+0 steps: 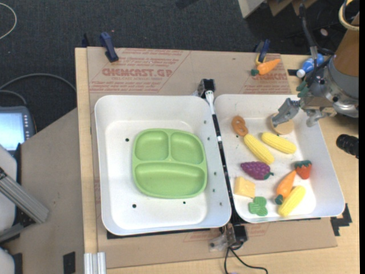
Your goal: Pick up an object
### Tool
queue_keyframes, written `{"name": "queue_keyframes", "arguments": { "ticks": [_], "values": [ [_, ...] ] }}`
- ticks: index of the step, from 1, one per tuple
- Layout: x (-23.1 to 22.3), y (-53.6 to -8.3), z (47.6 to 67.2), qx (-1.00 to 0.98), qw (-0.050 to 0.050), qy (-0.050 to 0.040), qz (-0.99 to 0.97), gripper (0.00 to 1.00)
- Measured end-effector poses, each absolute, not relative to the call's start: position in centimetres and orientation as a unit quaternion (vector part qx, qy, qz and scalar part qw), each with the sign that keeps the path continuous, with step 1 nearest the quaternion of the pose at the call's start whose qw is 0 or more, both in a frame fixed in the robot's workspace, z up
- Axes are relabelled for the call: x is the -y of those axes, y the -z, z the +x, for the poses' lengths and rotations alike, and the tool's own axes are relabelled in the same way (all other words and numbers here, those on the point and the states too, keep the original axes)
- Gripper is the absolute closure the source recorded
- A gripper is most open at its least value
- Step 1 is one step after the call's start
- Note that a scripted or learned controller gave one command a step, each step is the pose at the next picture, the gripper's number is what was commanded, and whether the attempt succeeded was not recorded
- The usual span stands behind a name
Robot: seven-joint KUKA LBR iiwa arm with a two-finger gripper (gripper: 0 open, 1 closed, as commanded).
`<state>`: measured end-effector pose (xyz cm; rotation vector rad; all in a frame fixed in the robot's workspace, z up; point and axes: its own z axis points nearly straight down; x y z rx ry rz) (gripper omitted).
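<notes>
Over the right bin (325, 153), your gripper (293, 116) hovers open, holding nothing, just above a tan piece (284, 128) beside the yellow corn (278, 142). Approach step; next, descend squarely and close.

The scene is seen from one camera, fixed above the bench (171, 67) and looking down at a slant. Both bins are kept fully in the frame: the left bin (108, 170) near the middle, the right bin (328, 170) toward the right side. Dark floor (142, 10) is seen at the top. The distance is moderate, so small things are still distinguished.
</notes>
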<state>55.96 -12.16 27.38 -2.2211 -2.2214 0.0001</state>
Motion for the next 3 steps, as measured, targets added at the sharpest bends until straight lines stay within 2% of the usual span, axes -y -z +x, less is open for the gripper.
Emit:
{"name": "queue_keyframes", "arguments": {
  "ticks": [1,2,3],
  "values": [
    [11.3,-17.5,54.3,0.707,0.004,-0.0023,-0.707,0.00],
    [9.6,-8.0,54.5,0.707,0.003,-0.0011,-0.707,0.00],
    [9.8,-9.5,54.7,0.706,-0.001,0.0007,-0.708,1.00]
  ]
}}
